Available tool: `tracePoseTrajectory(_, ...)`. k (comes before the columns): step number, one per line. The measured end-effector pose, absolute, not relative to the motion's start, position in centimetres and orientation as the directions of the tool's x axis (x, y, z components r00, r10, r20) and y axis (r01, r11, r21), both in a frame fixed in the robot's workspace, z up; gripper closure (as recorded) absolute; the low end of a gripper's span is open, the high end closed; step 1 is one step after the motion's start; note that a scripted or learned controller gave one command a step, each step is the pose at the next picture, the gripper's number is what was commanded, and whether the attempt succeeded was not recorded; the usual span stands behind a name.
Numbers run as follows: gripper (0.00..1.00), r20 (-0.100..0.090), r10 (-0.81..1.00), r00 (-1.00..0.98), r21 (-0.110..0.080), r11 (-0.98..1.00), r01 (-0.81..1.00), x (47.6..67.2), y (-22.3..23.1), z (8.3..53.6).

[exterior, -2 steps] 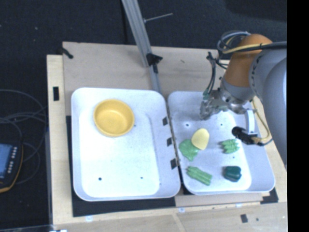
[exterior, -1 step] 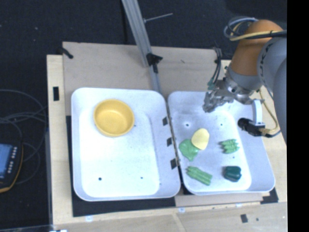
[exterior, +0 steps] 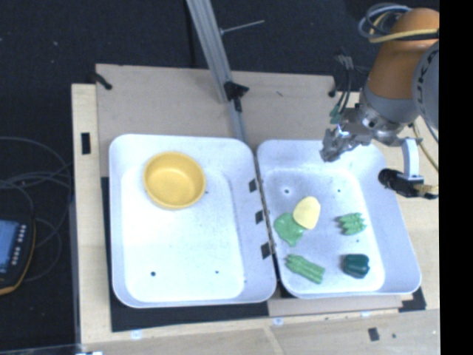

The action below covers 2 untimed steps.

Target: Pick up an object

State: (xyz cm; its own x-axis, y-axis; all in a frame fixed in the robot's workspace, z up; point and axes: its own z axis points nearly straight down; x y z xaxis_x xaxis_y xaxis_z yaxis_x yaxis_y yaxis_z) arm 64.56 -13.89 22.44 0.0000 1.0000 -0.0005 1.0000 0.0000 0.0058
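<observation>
My gripper (exterior: 332, 151) hangs over the far edge of the right bin (exterior: 384, 272), above bare white floor, with nothing seen between its tips. Nearer the camera in that bin lie a pale yellow lemon-like piece (exterior: 307, 213), a light green leafy piece (exterior: 287, 229) touching it, a small green ridged piece (exterior: 350, 222), a green okra-like piece (exterior: 305, 268) and a dark green pepper (exterior: 355, 265). A yellow bowl (exterior: 174, 180) sits upright in the left bin (exterior: 126, 279).
A grey metal post (exterior: 211, 39) slants up from between the two bins at the back. The bench's bare board (exterior: 295, 106) runs behind the bins.
</observation>
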Motion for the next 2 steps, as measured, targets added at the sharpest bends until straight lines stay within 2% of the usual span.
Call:
tracePoseTrajectory(1, 1.0, 0.0, 1.0, 0.0, 0.001, 0.0, 1.0, 64.6, -13.9, 23.0)
tracePoseTrajectory(2, 1.0, 0.001, 1.0, -0.004, 0.002, 0.004, 1.0, 65.0, -8.9, 24.3)
